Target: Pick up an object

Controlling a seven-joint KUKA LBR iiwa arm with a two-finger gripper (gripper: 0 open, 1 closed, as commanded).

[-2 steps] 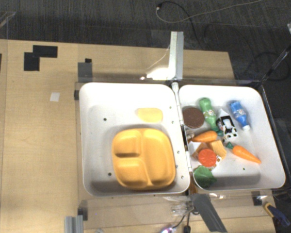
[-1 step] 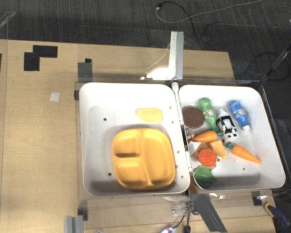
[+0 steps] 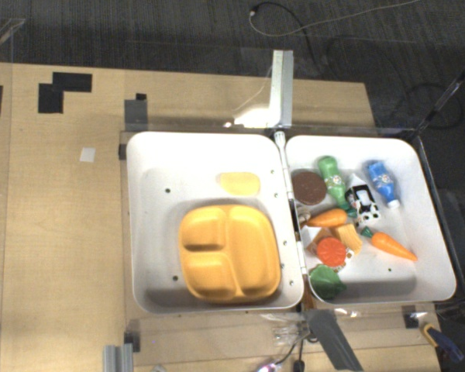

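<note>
The wooden surface (image 3: pixel 54 231) bears the left bin (image 3: pixel 151 161) and the right bin (image 3: pixel 418 277), touching edge to edge. A yellow divided plate (image 3: pixel 229 250) lies in the left bin, with a pale yellow flat piece (image 3: pixel 239 182) just behind it. Clustered in the right bin against the shared wall are a brown disc (image 3: pixel 308 186), a green bottle (image 3: pixel 330 178), a blue bottle (image 3: pixel 382 182), two carrots (image 3: pixel 393 246), a red toy (image 3: pixel 331 251) and a green toy (image 3: pixel 325 280). Whether the claw is open or closed cannot be told, nor how these lie relative to it.

Pale wooden bench (image 3: pixel 54 231) bearing black patches (image 3: pixel 63 90); dark carpet floor (image 3: pixel 139 10) beyond, with a looping cable (image 3: pixel 310 23)
</note>
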